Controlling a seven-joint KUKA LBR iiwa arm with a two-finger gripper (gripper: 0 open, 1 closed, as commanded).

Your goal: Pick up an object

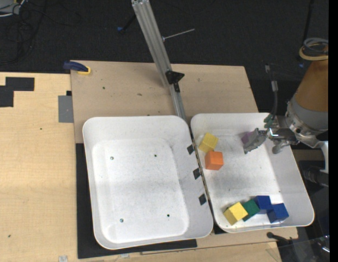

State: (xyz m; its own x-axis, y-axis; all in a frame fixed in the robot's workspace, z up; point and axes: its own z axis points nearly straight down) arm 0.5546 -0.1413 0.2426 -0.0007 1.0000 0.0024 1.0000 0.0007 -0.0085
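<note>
The right bin (246,180) holds several small blocks. A yellow block (208,142) and an orange block (213,160) lie near its left wall. Along its front edge sit a yellow block (235,213), a green block (250,208) and two blue blocks (263,202) (277,212), packed close together. My gripper (252,141) hangs low over the upper right part of this bin, to the right of the yellow and orange blocks and apart from them. Its tip looks grey-purple, and I cannot make out whether anything is in it.
The left bin (139,179) stands beside the right one, with black clips (195,172) along the shared wall. A slanted aluminium bar (155,42) rises behind the bins. A small blue and yellow tool (77,66) lies at the bench's far left corner.
</note>
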